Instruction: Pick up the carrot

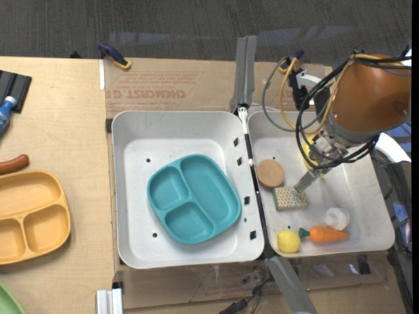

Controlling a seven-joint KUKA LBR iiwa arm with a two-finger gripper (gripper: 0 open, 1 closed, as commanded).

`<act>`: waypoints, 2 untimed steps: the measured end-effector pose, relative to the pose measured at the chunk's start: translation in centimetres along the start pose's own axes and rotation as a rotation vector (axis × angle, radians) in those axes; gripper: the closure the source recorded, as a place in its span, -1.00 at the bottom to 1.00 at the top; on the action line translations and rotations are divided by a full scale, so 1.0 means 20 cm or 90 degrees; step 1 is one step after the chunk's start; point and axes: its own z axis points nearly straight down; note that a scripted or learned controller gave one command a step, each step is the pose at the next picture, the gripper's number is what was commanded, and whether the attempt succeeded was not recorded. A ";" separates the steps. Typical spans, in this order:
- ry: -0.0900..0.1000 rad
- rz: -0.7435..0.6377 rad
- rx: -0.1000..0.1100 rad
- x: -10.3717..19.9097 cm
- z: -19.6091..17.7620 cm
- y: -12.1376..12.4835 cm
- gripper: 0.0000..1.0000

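The carrot (pixel 326 235), orange with a green top, lies near the front of the right bin (pixel 373 175), its green end pointing left toward a yellow lemon (pixel 289 241). My gripper (pixel 303 186) hangs over the middle of that bin, behind and left of the carrot, its tip right at a speckled sponge (pixel 290 198). The carrot lies apart from the gripper, untouched.
A round tan cookie (pixel 270 173) lies left of the gripper, a small white object (pixel 336 218) just behind the carrot. The left bin (pixel 131 175) holds a teal divided plate (pixel 192 198). An orange tray (pixel 29 218) and a sausage (pixel 13 164) lie on the bench at left.
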 end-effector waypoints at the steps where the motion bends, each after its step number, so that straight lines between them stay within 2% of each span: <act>1: -0.002 0.003 0.002 -0.01 -0.05 -0.01 1.00; 2: 0.001 0.173 0.003 0.23 -0.67 0.24 1.00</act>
